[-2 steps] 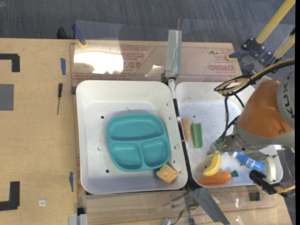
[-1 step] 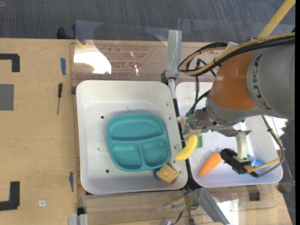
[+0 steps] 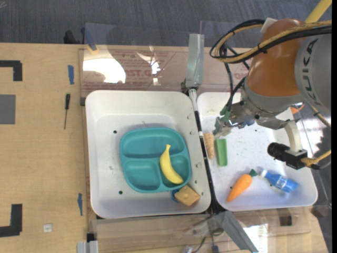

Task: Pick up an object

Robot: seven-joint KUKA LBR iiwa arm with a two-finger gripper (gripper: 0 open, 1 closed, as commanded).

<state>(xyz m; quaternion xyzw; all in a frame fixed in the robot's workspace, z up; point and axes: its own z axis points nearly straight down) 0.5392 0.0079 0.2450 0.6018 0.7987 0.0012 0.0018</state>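
The gripper (image 3: 224,124) hangs over the upper left part of the right bin (image 3: 310,194), just above the green block (image 3: 221,152); whether its fingers are spread or pressed together cannot be told, and nothing shows between them; taking the green block as the landmark, one tan cork-like piece (image 3: 209,145) lies just beside it on the left, against the wall between the bins; one orange carrot (image 3: 240,186) lies below and to the right of the block, tilted, its green tip pointing up and right; one blue bottle-like thing (image 3: 280,182) lies further right of the block, near the carrot's tip; a black attachment (image 3: 286,154) on the arm juts out to the right of the block, above the bottle; the left bin (image 3: 100,141) sits to the left of the block and holds one teal divided plate (image 3: 142,157); one yellow banana (image 3: 169,166) lies on the plate's right side; one tan sponge-like cube (image 3: 187,195) sits below the banana at the plate's lower right edge; both bins rest on the wooden desk (image 3: 37,157).
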